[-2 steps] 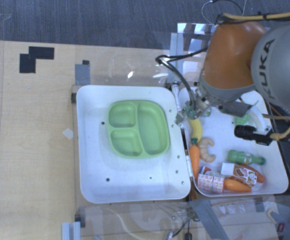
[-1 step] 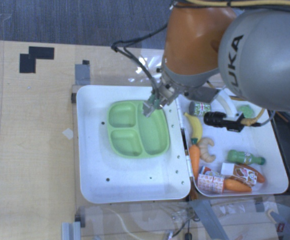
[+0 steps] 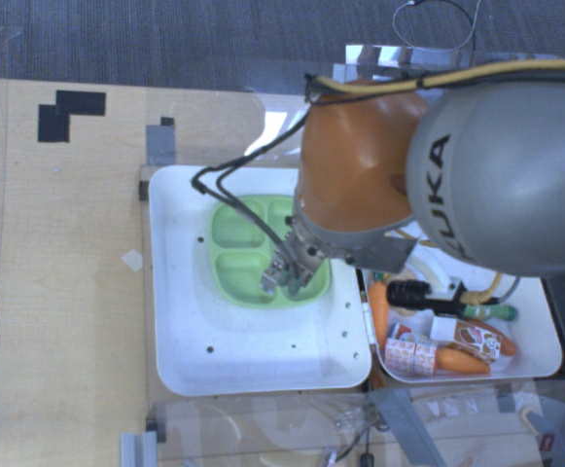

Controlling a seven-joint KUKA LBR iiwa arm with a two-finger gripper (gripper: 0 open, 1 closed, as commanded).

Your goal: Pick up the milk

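Observation:
The milk [image 3: 476,339] looks like a small white carton with red-brown print, lying on its side in the right bin [image 3: 545,358], among other food items. My gripper [image 3: 286,278] hangs low over the green divided plate [image 3: 238,251] in the left bin [image 3: 180,290], well to the left of the milk. Nothing can be seen held in it. The big orange and grey arm covers much of the right bin's far part.
In the right bin a carrot [image 3: 378,309] lies along the left wall. A pink-and-white box [image 3: 413,355] and a second orange piece [image 3: 462,362] sit at the front, and a green item [image 3: 493,311] lies behind the milk.

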